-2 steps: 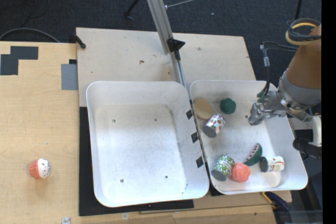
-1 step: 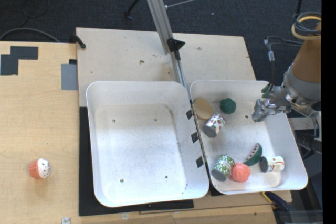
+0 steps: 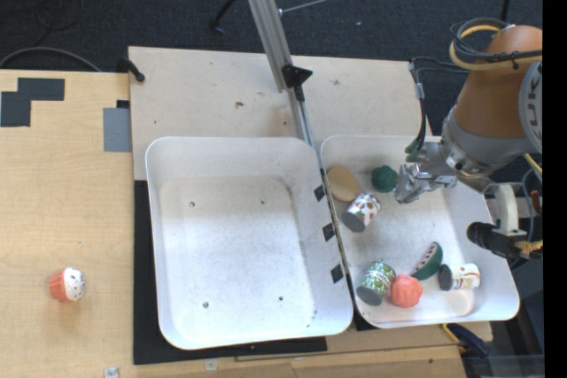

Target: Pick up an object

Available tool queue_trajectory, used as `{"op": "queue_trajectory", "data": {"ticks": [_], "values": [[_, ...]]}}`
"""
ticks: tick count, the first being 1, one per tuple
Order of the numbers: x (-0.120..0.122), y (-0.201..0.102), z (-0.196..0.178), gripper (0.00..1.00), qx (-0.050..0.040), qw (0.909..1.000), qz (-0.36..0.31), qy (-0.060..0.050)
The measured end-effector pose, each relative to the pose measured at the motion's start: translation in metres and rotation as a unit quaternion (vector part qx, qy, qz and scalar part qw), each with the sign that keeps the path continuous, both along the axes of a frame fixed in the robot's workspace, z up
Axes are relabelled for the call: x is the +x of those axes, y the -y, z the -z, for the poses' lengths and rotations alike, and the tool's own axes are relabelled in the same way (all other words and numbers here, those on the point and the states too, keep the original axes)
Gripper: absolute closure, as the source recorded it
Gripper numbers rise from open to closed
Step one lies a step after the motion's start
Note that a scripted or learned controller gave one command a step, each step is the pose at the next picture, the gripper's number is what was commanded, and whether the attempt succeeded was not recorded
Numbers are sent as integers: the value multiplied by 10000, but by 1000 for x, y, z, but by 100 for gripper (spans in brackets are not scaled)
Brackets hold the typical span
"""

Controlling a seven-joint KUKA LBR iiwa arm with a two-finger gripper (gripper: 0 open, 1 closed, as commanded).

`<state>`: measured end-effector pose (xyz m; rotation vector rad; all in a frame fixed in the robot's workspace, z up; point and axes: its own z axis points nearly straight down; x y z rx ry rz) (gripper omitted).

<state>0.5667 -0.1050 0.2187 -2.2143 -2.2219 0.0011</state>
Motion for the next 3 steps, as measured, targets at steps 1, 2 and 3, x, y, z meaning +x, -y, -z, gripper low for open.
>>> {"op": "queue_trajectory", "data": {"ticks": [1,2,3], "values": [[4,-44,-1,100,-2,10000,1,-2],[28,-95,-4,100,-13,10000,0,14],[28,-149,-8,100,-4,10000,-3,7]]}}
